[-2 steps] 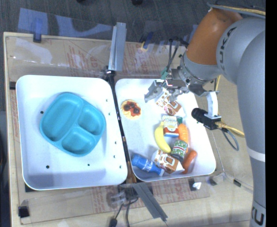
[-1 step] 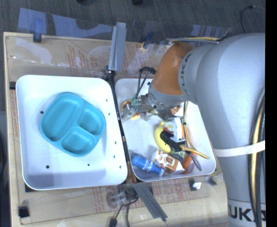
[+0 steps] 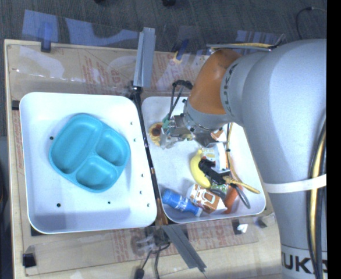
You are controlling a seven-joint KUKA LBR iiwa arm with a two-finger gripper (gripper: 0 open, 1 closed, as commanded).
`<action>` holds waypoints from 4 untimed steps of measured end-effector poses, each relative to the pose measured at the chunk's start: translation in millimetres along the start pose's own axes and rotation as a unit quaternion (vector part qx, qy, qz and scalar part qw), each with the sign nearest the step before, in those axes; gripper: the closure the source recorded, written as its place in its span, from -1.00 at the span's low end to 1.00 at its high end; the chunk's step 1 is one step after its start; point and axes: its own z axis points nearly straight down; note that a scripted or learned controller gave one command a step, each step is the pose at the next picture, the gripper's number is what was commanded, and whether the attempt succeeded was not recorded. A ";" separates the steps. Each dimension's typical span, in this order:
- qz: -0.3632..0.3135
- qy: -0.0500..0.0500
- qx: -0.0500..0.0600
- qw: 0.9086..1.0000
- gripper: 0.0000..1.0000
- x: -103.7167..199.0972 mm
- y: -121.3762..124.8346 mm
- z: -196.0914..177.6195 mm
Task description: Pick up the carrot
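Observation:
The carrot (image 3: 231, 199), a short orange-red piece, lies at the front right corner of the right bin (image 3: 176, 161), partly under a dark cable and other clutter. My gripper (image 3: 170, 133) hangs low over the back left of that bin, beside a small brown round item (image 3: 155, 132). It stands well away from the carrot, with the banana between them. The orange wrist band (image 3: 208, 92) and the grey arm hide the bin's back right part.
A yellow banana (image 3: 198, 170), a brown and white carton (image 3: 206, 199) and a blue bottle (image 3: 174, 200) crowd the front of the right bin. The left bin (image 3: 36, 208) holds a blue divided plate (image 3: 89, 151). A metal bar (image 3: 142, 57) stands behind the bins.

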 end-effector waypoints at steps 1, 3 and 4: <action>-0.192 0.007 0.015 0.981 1.00 -3.6 47.8 5.4; -0.274 0.000 -0.007 0.962 1.00 -4.4 57.7 0.6; -0.303 0.001 -0.004 0.953 1.00 11.1 55.1 -8.9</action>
